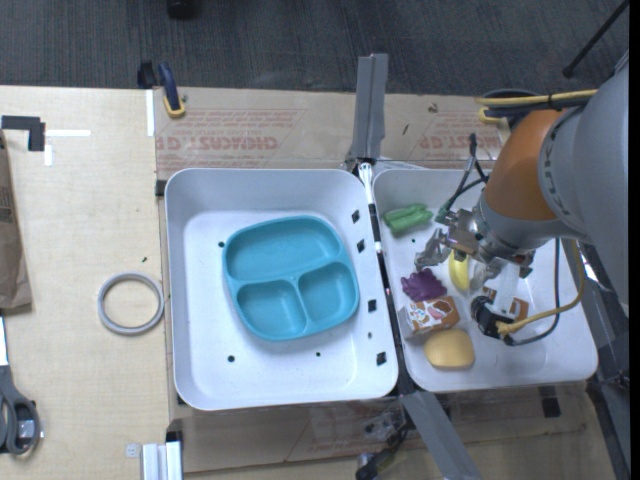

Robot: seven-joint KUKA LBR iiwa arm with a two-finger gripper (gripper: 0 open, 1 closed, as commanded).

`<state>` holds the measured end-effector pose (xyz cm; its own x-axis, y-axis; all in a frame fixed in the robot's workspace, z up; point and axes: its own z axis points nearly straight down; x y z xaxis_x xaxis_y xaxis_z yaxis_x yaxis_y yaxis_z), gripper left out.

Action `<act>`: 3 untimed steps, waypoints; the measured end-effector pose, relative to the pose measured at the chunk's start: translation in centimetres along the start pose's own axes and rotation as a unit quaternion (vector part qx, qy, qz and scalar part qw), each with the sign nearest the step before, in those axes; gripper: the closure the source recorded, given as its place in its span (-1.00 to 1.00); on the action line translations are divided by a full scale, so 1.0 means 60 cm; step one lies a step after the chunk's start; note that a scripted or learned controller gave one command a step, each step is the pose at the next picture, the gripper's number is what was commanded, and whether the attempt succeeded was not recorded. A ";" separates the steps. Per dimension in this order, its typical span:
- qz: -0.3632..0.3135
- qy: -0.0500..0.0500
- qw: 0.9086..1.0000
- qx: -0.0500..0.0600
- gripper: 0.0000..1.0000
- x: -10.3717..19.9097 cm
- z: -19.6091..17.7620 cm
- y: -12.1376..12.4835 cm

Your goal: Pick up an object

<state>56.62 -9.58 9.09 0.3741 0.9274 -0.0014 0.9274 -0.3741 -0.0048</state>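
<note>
The right white bin (560, 363) holds a green piece (407, 217) at its far left, a purple lump (422, 286), a small orange and white packet (432, 315), a yellow rounded piece (449, 349) and a yellow item (459, 271) under the wrist. My gripper (452, 251) is down inside this bin, just right of the purple lump and over the yellow item. The grey arm with its orange band (525, 173) covers much of the bin's right half.
The left white bin (190, 298) carries a blue three-compartment tray (290, 278). A grey ring (130, 302) lies on the wooden bench to the left, scissors (15, 418) at the lower left. A grey post (371, 103) stands between the bins at the back.
</note>
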 end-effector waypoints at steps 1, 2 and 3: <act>-0.078 0.000 0.997 -0.001 -1.00 -0.145 0.000 0.011; -0.327 -0.001 0.945 -0.004 -1.00 -0.061 -0.004 0.169; -0.228 0.000 0.974 -0.002 -1.00 -0.046 -0.002 0.099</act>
<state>61.09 -14.37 9.20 -0.0761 0.9971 -0.0001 0.9971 0.0761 -0.0009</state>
